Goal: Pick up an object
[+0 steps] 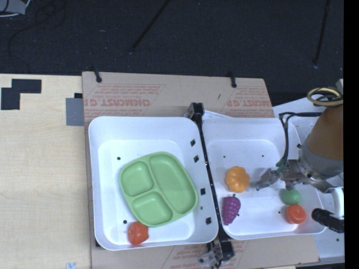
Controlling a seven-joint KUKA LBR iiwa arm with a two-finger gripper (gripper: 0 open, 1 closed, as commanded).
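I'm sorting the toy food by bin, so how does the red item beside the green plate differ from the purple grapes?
The red item is red and roundish; the purple grapes are purple and longer, tapering downward. The red item lies in the left bin, near its front edge, touching the green plate; the grapes lie in the right bin, against its left wall. Both are small.

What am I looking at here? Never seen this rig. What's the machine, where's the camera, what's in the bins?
One fixed camera looks down at a slant on a bench. The machine is a grey robot arm with an orange band, reaching in from the right. Its tool hangs over the right bin, near an orange pepper toy. That bin also holds purple grapes, a green ball and an orange-red ball. The left bin holds a green divided plate and a red toy. I see nothing held in the tool.
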